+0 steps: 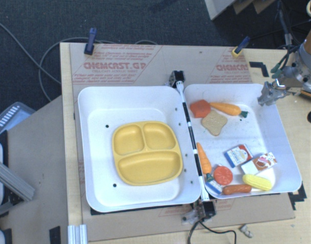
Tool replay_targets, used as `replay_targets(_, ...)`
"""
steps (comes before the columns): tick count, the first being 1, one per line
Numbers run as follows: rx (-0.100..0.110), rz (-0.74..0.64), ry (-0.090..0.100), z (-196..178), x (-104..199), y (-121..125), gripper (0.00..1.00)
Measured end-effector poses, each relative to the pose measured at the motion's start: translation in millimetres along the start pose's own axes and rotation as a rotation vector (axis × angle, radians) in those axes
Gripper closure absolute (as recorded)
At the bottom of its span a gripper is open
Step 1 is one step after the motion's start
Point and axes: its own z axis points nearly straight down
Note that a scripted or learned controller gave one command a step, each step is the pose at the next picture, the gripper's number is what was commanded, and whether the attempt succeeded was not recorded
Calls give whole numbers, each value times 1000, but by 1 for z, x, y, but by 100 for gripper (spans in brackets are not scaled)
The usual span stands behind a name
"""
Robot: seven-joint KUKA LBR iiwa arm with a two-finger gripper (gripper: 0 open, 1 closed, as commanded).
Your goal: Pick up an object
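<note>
My gripper point(268, 94) hangs over the far right corner of the right bin point(277, 123), apart from all the toy food. In the bin's far part lie a red piece point(199, 108), a carrot point(225, 108) and a bread slice point(214, 122). A second carrot point(203, 158) rests along the left wall. Near the front sit a blue-and-white carton point(238, 155), a red-and-white carton point(265, 161), a tomato slice point(223, 175), a yellow corn cob point(257, 182) and a sausage point(237, 189).
The left bin point(94, 136) holds a yellow divided plate point(145, 151). Both bins rest on a cardboard sheet point(120, 65) held by clips at the back. Cables and equipment stand at the far right beside the arm.
</note>
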Motion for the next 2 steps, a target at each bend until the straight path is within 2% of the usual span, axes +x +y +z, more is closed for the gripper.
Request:
replay_targets(1, 4, -1, 3, 45, 35, -3, 100)
replay_targets(2, 0, -1, 0, 64, 52, 42, 100)
